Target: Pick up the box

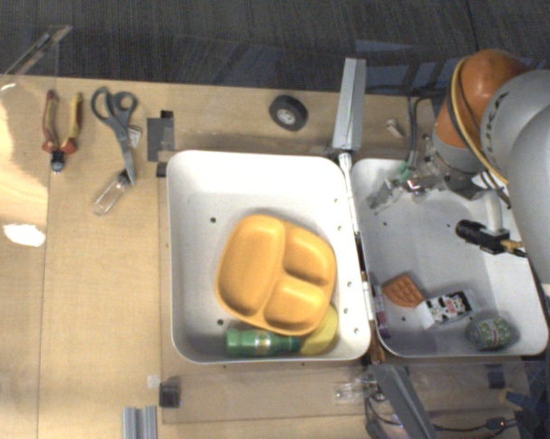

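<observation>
Box [449, 307]: small, white with dark print, lying flat on the floor of the right bin [412, 245], toward its near edge; long axis running roughly left-right with a slight upward tilt to the right.
Neighbours of the box: orange ridged piece [404, 290] just beside on the left; grey-green crumpled lump [490, 333] near on the right, toward the bin's corner; neither seen touching, though gaps are small.
Hand [395, 187]: at the far end of the same bin, close to the wall shared with the left bin [192, 245]; metal parts blurred against the white, so cannot tell whether spread or pressed together; nothing visibly pinched.
Arm [522, 135]: grey with orange band, entering from the right, bulk over the right bin's far right side.
Key relation: box lies well apart from the hand, toward the near edge of the bin and somewhat to the right; open bin floor between them.
Judged next move: travel toward the near edge, then descent with closing direction set across the box's short side.
Judged risk: crowding from the two neighbours, chance of nudging or catching the orange piece instead.
Left bin: yellow divided tray [276, 273], green bottle [256, 341], yellowish fruit [322, 334]; not involved.
Tabletop [73, 291]: scissors [119, 126], pliers [59, 126], tape roll [288, 112] along the far side.
</observation>
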### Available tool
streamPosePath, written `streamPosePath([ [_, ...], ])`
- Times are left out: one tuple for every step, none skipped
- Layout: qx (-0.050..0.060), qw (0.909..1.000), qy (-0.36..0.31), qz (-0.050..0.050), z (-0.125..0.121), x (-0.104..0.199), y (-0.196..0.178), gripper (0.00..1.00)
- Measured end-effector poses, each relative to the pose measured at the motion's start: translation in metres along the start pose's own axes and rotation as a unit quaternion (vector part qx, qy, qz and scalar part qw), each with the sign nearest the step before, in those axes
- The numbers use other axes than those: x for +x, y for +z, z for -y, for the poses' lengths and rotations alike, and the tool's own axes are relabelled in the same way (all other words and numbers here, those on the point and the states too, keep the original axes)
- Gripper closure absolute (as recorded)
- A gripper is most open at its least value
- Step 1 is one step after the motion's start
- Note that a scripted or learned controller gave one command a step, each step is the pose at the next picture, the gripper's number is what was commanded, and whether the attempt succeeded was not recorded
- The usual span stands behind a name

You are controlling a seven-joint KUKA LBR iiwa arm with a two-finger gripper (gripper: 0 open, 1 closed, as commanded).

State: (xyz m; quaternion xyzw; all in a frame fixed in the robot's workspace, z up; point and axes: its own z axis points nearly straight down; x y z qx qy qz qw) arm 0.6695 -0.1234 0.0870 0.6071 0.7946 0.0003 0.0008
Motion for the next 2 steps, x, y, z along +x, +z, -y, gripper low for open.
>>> streamPosePath([
  [-0.004, 0.9982, 0.06, 0.001, 0.045, 0.032, -0.002, 0.0],
  [0.0, 1.0, -0.005, 0.0, 0.003, -0.011, 0.0, 0.0],
])
